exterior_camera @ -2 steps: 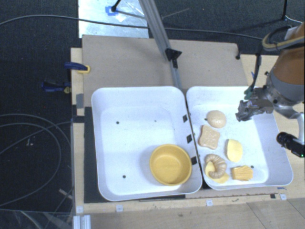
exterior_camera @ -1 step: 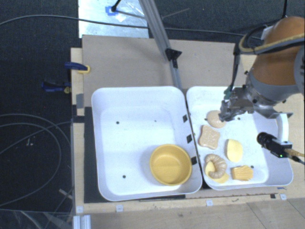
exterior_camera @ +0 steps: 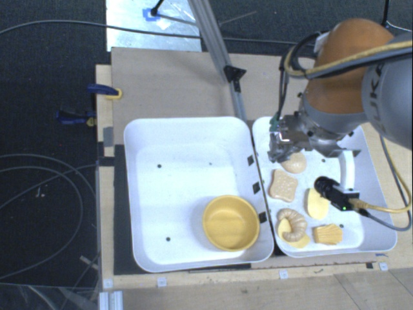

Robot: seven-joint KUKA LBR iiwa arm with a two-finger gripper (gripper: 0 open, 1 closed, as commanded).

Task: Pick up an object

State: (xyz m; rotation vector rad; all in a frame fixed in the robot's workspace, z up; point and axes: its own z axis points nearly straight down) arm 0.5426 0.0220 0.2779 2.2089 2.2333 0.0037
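Note:
The arm reaches in from the right over the right bin (exterior_camera: pixel 381 237). Its gripper (exterior_camera: pixel 282 148) hangs low at the bin's far left part, directly above and beside a pale rounded bread roll (exterior_camera: pixel 293 165). Nearer the front lie a square cracker-like piece (exterior_camera: pixel 282 186), a curled croissant-like pastry (exterior_camera: pixel 292 225), a yellow wedge (exterior_camera: pixel 317 204) and a ridged yellow piece (exterior_camera: pixel 328 234). A yellow bowl (exterior_camera: pixel 230 222) sits in the left bin (exterior_camera: pixel 161 154) near its front right corner. Nothing is visible between the fingers.
A black camera module (exterior_camera: pixel 334 194) on the wrist hangs over the right bin's middle, with a yellow cable (exterior_camera: pixel 387 208) trailing right. A grey tripod leg (exterior_camera: pixel 213 31) slants down behind the bins. A blue clamp (exterior_camera: pixel 80 116) sits at the bench's left edge.

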